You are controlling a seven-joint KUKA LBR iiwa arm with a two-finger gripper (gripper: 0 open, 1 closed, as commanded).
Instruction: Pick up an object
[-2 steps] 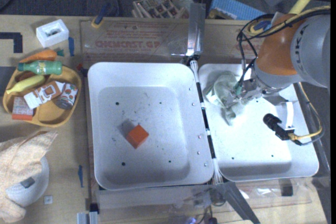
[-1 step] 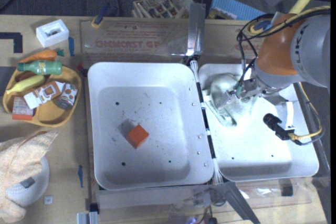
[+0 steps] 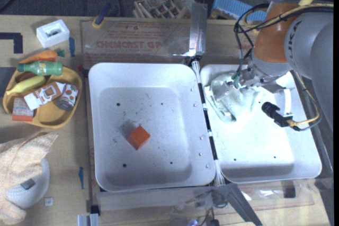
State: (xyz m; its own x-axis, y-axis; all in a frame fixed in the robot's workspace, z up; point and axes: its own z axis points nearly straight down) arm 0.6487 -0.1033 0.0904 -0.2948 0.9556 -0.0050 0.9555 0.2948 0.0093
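Cluttered tabletop [image 3: 63, 177], and the hand [image 3: 229, 93] hovers low over the right bin [image 3: 275, 161], grip unreadable, so it should swing left, squarely above that orange cube [image 3: 139, 137].

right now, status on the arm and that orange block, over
Gripper low in right bin, nothing seen held. Orange block alone in left bin, untouched. Bin walls stand between them.

2 white bins sit side by side. An orange block [image 3: 139, 137] lies in the left bin [image 3: 106, 87], lower centre of the frame. At upper right the grey arm [image 3: 307, 45] reaches into the right bin [image 3: 275, 161] — its gripper [image 3: 230, 93] is low over that bin's upper left corner. A yellow bowl [image 3: 45, 119] of packages sits at far left.
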